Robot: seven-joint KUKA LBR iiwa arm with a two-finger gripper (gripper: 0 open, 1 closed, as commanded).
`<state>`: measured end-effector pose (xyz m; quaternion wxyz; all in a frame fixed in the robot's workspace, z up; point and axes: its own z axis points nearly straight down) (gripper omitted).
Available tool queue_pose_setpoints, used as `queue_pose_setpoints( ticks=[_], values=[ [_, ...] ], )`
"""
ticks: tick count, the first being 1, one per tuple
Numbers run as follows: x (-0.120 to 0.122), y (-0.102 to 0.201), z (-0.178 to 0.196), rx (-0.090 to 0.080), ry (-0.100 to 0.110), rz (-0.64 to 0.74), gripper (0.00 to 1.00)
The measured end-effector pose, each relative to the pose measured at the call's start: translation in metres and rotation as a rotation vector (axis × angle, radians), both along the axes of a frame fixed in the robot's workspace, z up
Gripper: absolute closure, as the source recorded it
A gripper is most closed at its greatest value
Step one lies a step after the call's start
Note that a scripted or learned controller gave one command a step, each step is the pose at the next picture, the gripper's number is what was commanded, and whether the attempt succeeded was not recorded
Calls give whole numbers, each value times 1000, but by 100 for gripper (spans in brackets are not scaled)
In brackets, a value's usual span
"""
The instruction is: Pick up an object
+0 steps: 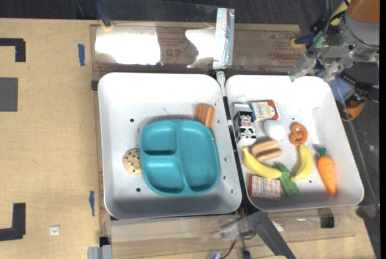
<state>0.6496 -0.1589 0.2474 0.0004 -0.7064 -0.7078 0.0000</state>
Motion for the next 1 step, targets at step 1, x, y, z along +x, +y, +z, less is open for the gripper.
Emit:
queue_pose_setpoints(
  ticks=[1],
  values=[
    [-44,-15,-91,0,6,2,0]
  ],
)
